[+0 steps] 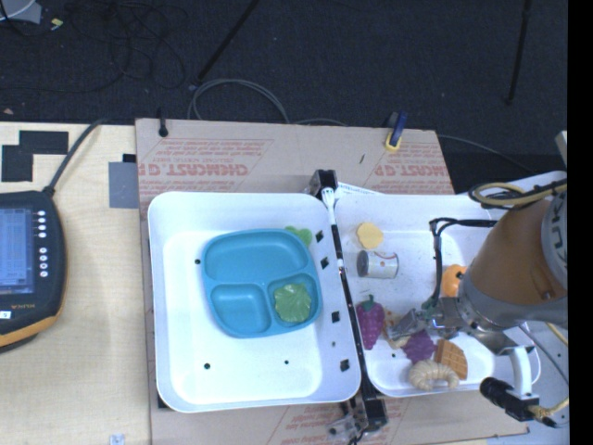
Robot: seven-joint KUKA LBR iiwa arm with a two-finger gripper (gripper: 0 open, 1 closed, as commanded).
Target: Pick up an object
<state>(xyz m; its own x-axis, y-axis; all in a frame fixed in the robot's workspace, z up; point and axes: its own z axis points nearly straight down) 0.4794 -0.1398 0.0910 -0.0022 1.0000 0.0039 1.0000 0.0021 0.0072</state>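
At the table's left edge lies a black and orange control pendant (23, 267), well apart from the 2 white bins. The left bin (176, 360) holds a blue divided tray (246, 281), set toward that bin's far right; a green leafy toy (294, 301) sits in the tray's near-right compartment, and a small green piece (300, 235) shows just past the tray's far-right corner. Bare white floor runs along the left bin's left wall and all along its near wall. A black clamped seam (335, 286) joins the 2 bins. In the right bin (408, 213), a yellow round piece (370, 235) lies near the far wall with a grey can (378, 264) just beside it. Purple grapes (370, 321) rest beside the seam; a purple lump (419, 346), a tan waffle-like piece (452, 360) and a pale shrimp-like piece (428, 375) crowd the near wall. The claw (417, 323) sits low among them, between the grapes and the purple lump; whether it is spread or pressed together I cannot tell. The arm (514, 262) covers the bin's right side, an orange object (451, 281) at its edge.
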